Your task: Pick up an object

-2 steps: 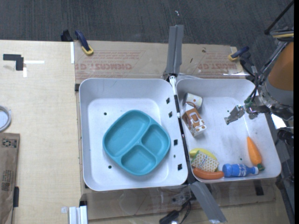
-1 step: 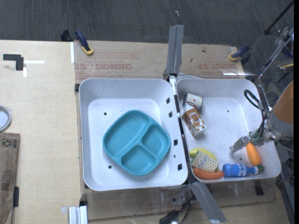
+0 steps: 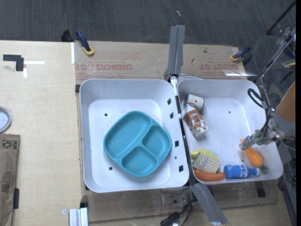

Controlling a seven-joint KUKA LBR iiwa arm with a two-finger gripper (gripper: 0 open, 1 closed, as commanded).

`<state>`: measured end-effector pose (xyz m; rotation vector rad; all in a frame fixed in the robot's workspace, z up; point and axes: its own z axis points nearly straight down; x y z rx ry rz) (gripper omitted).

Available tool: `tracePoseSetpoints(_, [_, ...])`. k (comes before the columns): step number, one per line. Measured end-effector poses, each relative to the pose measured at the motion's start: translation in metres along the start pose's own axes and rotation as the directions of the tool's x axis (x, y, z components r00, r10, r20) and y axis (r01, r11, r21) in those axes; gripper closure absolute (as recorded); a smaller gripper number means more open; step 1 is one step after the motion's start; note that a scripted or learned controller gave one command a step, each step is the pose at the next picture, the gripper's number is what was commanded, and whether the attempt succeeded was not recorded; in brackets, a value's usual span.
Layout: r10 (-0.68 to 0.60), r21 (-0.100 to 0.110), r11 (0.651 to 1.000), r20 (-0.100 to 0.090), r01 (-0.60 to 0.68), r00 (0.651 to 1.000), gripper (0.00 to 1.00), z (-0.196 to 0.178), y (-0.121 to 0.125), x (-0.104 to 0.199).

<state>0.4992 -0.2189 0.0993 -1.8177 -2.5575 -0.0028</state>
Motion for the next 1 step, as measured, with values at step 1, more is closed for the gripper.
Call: tracePoseSetpoints(1, [-0.373, 0.000, 0.928, 0.007, 0.373, 0.928, 1.00, -0.1336, 0.0437, 0.0739])
